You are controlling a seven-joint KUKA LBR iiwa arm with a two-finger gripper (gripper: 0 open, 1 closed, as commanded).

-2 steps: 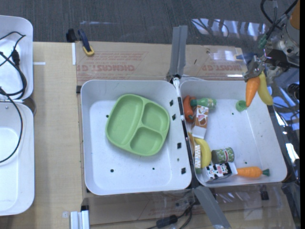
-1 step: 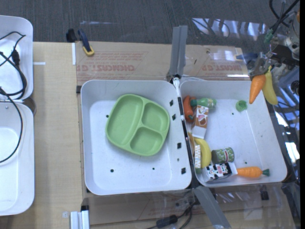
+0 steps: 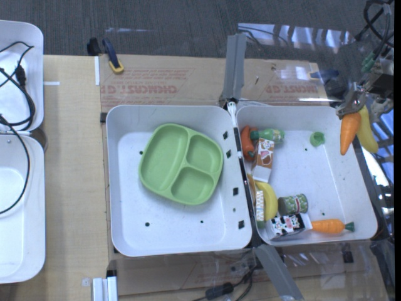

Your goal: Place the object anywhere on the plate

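The left bin (image 3: 125, 231) carries the green three-compartment plate (image 3: 182, 163) near its centre. The right bin (image 3: 363, 193) holds assorted toy food along its left wall and near edge. At its far right corner, the gripper (image 3: 354, 100) appears closed on the top of an orange carrot (image 3: 348, 132) hanging clear above the bin. Risk: the narrow grip may slip during the crossing over the dividing walls. The bench (image 3: 75, 168) is cardboard-topped; the floor beyond is dark carpet.

Two bins sit side by side on the tabletop (image 3: 69, 168). The plate (image 3: 181, 163) lies in the left bin (image 3: 125, 231). The right bin (image 3: 338, 180) holds a banana (image 3: 268, 199) near its left wall, a can (image 3: 292, 204) beside it, and a carrot (image 3: 329, 226) at the near right corner.
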